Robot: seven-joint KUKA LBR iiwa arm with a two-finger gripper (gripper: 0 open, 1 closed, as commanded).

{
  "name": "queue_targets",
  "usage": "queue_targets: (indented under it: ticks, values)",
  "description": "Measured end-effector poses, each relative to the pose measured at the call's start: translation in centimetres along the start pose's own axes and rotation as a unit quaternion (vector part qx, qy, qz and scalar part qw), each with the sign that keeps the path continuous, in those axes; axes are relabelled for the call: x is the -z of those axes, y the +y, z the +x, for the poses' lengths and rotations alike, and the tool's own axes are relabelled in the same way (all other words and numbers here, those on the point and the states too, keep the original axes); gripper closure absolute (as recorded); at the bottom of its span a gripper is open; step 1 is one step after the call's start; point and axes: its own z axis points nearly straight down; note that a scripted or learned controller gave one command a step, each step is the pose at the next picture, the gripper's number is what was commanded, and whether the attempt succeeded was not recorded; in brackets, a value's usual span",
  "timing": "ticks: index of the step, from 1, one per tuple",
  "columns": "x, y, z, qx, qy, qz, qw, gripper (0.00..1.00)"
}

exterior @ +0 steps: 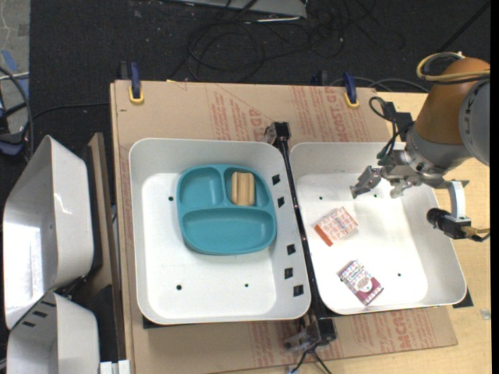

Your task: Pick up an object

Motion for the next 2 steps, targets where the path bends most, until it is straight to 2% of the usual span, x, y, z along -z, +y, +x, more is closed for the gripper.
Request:
queue_targets:
  ticks: [1,2]
  values:
    - [1.4,0.2,0.0,0.001,-0.001,-0.004,1.0,1.0]
    - [5.8,0.6,0.1,0.002,-0.002,-0.006,1.0,1.0]
